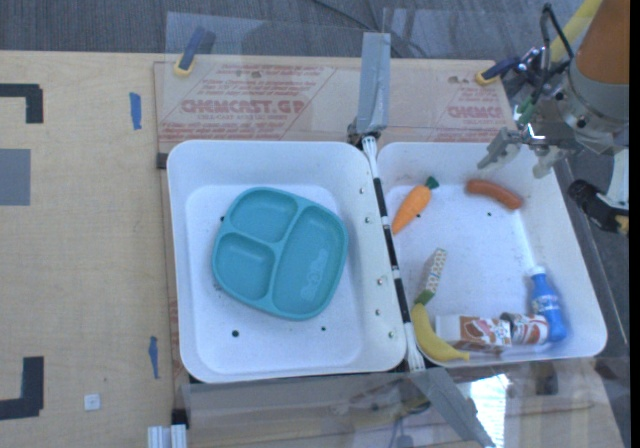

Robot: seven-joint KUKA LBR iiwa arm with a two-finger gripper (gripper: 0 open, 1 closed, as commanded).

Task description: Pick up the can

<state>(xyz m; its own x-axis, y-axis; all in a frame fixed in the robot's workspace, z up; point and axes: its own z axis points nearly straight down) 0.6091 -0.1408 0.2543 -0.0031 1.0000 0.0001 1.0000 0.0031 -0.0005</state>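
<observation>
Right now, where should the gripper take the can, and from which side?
Across its mid-body, from straight above. The can lies on its side along the bin's near wall, with the banana at one end and the bottle at the other, so the ends are blocked; the wall side looks tight.

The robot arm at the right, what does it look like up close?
The arm is grey metal with a broad orange band above the wrist. Yellow and dark cables loop around its top. Its hand is a small pale metal piece ending in two thin fingers, with a blue fitting beside it.
</observation>
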